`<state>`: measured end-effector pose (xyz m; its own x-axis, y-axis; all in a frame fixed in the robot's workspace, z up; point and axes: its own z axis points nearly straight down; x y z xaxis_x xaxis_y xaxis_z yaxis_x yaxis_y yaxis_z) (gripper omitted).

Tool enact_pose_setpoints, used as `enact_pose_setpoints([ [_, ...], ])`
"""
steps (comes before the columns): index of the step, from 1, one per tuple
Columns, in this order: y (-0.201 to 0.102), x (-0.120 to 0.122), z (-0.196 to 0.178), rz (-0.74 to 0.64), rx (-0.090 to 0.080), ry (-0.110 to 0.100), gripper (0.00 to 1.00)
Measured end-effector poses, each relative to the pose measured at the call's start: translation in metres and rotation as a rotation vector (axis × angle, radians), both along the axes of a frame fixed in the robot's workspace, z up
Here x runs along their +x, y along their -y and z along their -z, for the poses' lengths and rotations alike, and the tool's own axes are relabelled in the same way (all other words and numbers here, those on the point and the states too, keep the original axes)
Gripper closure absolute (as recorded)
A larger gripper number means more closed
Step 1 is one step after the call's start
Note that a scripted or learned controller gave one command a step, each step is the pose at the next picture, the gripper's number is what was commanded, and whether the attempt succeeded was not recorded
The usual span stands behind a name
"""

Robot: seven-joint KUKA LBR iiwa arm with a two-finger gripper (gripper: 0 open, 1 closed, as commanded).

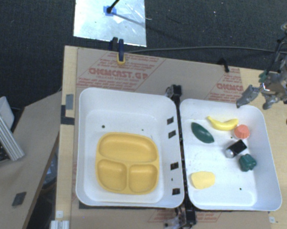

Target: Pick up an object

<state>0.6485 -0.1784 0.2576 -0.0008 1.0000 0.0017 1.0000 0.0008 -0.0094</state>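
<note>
The right bin (263, 197) holds several small items: a yellow banana (222, 123), a dark green oval (202, 132), an orange round piece (242, 131), a black and silver cylinder (236, 148), a teal block (247, 162) and a pale yellow lump (202, 180). My gripper (256, 99) hangs above the bin's far right corner, higher than all of them. It is open, with nothing between its fingers (245, 97).
The left bin (89, 131) carries a yellow divided tray (127, 162). A black clip strip (175, 139) runs along the seam between the bins. Both bins rest on a cardboard sheet (137, 73), with a blue clamp (121, 48) at its far edge.
</note>
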Motion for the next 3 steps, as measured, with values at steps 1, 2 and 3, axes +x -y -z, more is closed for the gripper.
enact_pose_setpoints([
  [1, -0.001, 0.002, -0.008, -0.003, -0.002, 0.012, 0.00],
  [2, 0.003, 0.000, 0.035, -0.001, -0.003, 0.009, 0.00],
  [3, -0.002, -0.001, 0.096, -0.002, -0.001, 0.007, 0.00],
])
